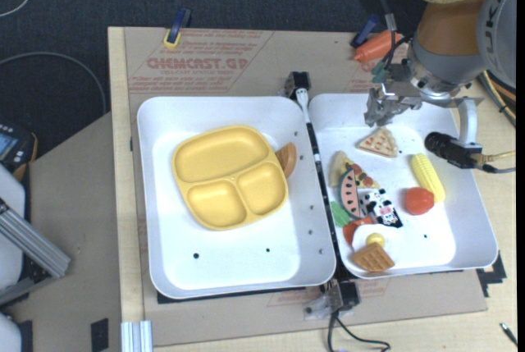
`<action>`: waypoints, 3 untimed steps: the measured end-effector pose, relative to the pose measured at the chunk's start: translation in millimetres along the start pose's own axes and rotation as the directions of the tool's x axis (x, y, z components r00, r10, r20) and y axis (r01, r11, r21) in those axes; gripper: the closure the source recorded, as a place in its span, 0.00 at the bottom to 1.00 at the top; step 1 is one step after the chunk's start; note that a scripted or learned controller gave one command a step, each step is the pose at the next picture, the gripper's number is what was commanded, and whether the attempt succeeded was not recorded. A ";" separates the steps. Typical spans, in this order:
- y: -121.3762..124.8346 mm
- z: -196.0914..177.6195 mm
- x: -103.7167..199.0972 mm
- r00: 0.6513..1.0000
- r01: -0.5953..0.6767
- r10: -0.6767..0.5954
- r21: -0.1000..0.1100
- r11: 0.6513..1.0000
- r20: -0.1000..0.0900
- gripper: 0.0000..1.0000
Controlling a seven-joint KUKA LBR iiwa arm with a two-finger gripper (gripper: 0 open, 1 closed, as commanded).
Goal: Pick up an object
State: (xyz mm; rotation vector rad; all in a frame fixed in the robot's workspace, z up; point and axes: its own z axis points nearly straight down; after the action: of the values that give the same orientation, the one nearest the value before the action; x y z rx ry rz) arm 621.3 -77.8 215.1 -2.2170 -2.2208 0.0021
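Not picked yet, as far as the frame shows: the pincer (384, 111) hangs low over the far part of the right bin (480, 215), just above and beside the pizza slice (378, 144), and nothing is visible between its tips. Whether the tips are apart or together I cannot tell; they are dark and small against the white. Likely target, judging by nearness, is the pizza slice, lying flat on the bin floor near the far-left corner of that bin. It is a wedge; its long axis runs roughly left-right in view, slightly tilted, with the narrow tip toward the left and the wide crust edge toward the right and near side. Remaining steps by my reading: descend, close, lift. Other items sit nearer the camera in the same bin: corn cob (427, 176), red tomato (419, 200), watermelon slice (351, 189), a toast-like piece (374, 258). The left bin (156, 203) carries a yellow divided plate (230, 176). Both bins rest on the worktop (131, 63).
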 end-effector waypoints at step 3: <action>-123.6 1.5 43.5 1.000 -0.001 0.001 0.001 1.000 0.000 1.00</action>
State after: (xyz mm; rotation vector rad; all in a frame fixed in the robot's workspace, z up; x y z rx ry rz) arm 497.6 -34.5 214.1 -2.2176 -2.2186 0.0032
